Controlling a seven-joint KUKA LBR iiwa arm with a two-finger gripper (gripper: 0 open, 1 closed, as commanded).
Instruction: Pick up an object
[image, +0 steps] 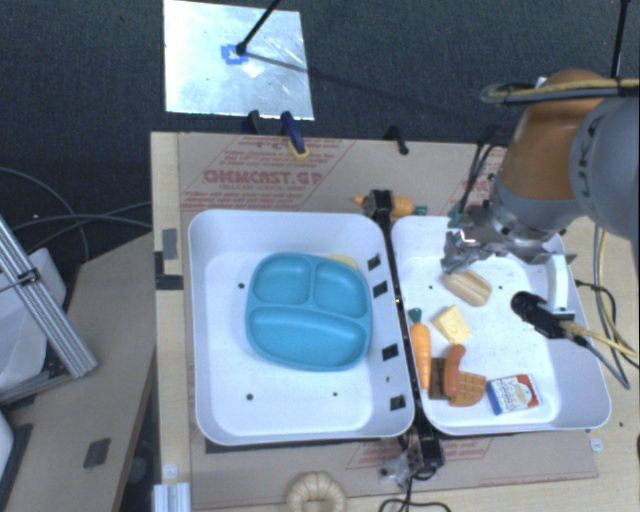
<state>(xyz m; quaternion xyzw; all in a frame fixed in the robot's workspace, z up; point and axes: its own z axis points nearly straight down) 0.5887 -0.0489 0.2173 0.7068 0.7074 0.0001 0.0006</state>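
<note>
Bread roll (468, 288) just below hand (457, 250), apart; hand's grip state unclear.

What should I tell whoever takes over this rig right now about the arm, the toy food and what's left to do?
Gripper: low in the right white bin, just above the tan bread roll; whether it is open is unclear, nothing seen held.
Also in that bin: yellow cheese wedge, orange carrot, red sausage, brown waffle, small red and blue carton.
Left white bin: blue divided plate.
Done: nothing lifted.
Left: grasp and lift one object.
</note>
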